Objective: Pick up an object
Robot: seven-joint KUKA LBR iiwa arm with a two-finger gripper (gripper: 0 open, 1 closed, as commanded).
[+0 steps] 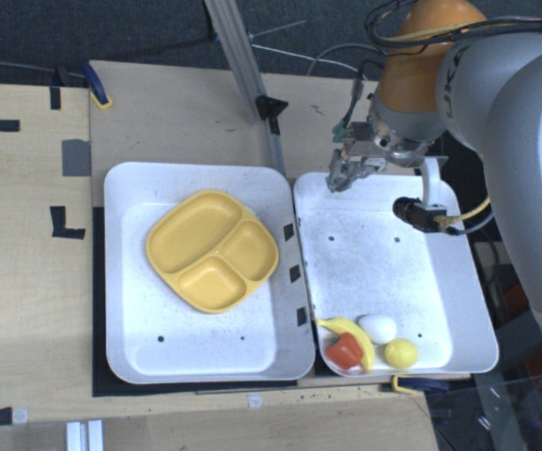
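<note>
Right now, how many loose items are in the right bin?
4, all bunched at the near edge of the right bin: a banana, a red item against it, a white egg-shaped one, and a yellow ball. Smaller pieces could be hidden beneath them.

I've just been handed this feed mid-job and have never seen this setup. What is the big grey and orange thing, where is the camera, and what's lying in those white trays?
The grey machine with the orange band is a robot arm, reaching in from the right of the picture. At its tip is a small two-finger gripper, hanging over the far edge of the right white bin. I see nothing between its fingers.

The one camera is fixed above the bench and looks down at a slant on both bins.

The left white bin holds a yellow plastic plate with three compartments. In the near corner of the right bin sits a cluster of small things: a yellow banana-shaped piece, a red piece, a white egg-shaped piece and a yellow ball.
</note>
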